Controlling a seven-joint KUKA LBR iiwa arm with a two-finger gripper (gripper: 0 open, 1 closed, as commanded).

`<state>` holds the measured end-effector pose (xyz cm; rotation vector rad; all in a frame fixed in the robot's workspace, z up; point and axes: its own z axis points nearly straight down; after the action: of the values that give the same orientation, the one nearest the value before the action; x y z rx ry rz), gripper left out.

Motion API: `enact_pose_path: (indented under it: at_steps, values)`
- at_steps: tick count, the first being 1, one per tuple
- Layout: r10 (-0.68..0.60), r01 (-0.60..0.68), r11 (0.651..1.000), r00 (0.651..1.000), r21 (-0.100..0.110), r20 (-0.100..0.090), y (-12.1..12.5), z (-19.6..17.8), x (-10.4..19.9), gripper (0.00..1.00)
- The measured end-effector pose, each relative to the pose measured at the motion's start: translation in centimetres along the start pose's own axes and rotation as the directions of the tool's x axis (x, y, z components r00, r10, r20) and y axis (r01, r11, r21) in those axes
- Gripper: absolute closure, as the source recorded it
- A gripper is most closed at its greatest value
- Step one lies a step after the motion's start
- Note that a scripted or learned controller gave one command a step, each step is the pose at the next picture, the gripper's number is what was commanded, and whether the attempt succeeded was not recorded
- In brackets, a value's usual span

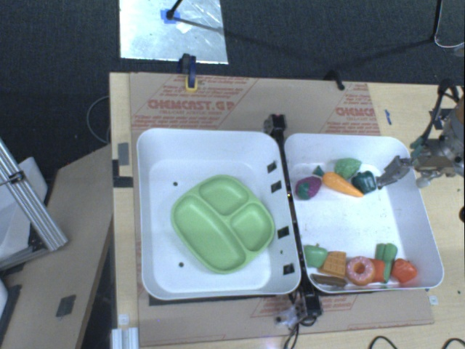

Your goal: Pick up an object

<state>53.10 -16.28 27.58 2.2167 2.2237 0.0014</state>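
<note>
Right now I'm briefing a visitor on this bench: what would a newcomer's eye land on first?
Probably the pale green divided plate lying in the left bin. Next, the bright toy food in the right bin: an orange carrot near the far side, a pink donut along the near wall. The claw reaches in from the right by the carrot.

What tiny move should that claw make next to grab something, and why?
Probably drop a little and close: the claw sits at the dark green toy beside the carrot in the right bin, and no toy is visibly between its tips yet.
</note>
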Motion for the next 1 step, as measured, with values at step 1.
enact_pose_path:
  at_steps: [1]
  values:
    - [0.002, -0.002, 1.000, 1.000, 0.003, -0.001, -0.17, 4.20, 0.28, 0.00]
